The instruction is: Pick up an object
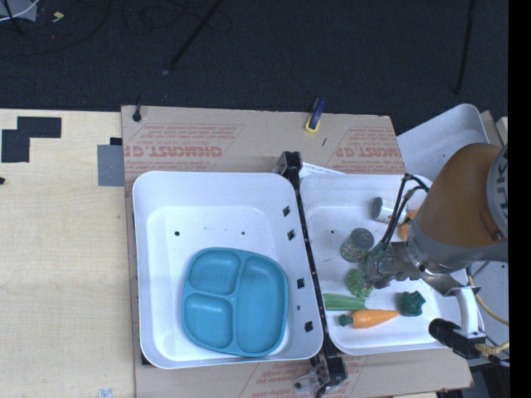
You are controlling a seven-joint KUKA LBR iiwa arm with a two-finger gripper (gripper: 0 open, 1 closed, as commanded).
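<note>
The arm (460, 214) is lowered into the right bin (398, 338), its gripper (380, 270) set just beside the green broccoli-like piece (358, 282); whether anything is gripped cannot be told. The carrot (375, 317) lies untouched nearby, so no lift is yet judged achieved.

Pincer (375, 274) low in right bin (332, 218), over broccoli (358, 282); carrot (375, 317) nearby; blue tray (235, 302) in left bin (158, 222).
</note>
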